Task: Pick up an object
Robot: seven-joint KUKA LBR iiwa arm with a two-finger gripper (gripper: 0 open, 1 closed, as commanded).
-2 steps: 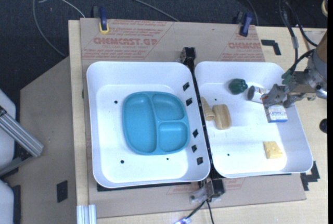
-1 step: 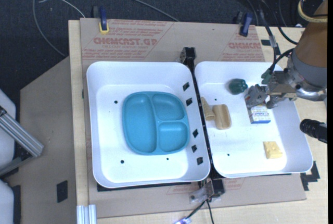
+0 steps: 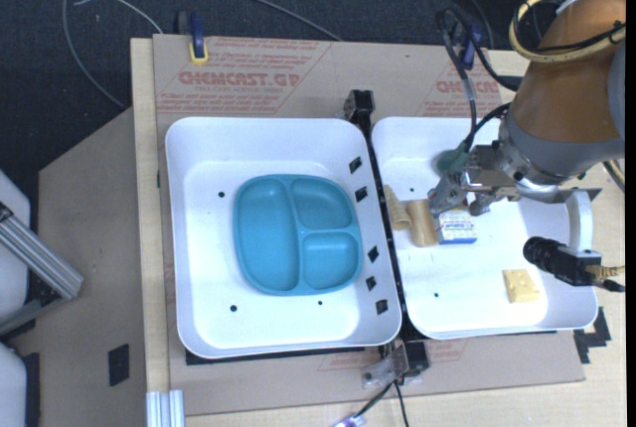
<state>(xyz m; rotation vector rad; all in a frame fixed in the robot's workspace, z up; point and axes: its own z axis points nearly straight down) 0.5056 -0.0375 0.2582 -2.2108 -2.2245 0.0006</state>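
In the right bin point(image 3: 477, 314) lie a small blue and white box point(image 3: 458, 230), two tan wooden pieces point(image 3: 421, 222) and a yellow block point(image 3: 521, 285). My gripper point(image 3: 459, 200) hangs low over the bin's middle, just above the far edge of the small box and right of the tan pieces. Nothing shows between it and the bin floor except the box's top edge. The grey arm with its orange band point(image 3: 571, 68) comes in from the right and covers the bin's far right part.
The left bin point(image 3: 194, 167) holds a blue divided plate point(image 3: 298, 233). Black clips point(image 3: 360, 104) run along the seam between the bins. A black cylinder with a cable point(image 3: 556, 259) sticks out near the yellow block. Cables lie behind the bench.
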